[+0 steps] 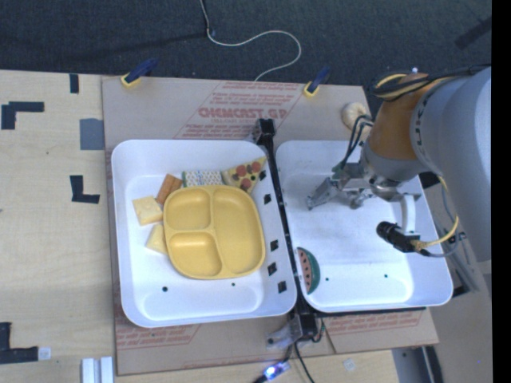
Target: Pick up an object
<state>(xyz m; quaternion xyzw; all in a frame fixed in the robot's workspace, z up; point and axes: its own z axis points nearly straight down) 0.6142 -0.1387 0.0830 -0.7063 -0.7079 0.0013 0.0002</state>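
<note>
**Arm hanging over the right bin, toys lying apart from it**

The grey arm (455, 142) is reaching in from the right, and its gripper (331, 194) is hanging over the upper middle of the right bin (359, 286); whether its fingers are apart or together cannot be told from this angle. Nothing is showing between them.

Both white bins are sitting side by side on a brown cardboard sheet (231, 106) laid on a pale wooden bench (48, 238), with dark carpet (104, 14) running beyond it.

The left bin (132, 294) is holding a yellow divided plate (214, 231) near its middle. Crackers (148, 211) are lying against the plate's left edge, and a pizza slice (246, 173) is lying at its top right. A watermelon slice (307, 268) is resting against the right bin's left wall near the lower corner, well apart from the gripper.
</note>
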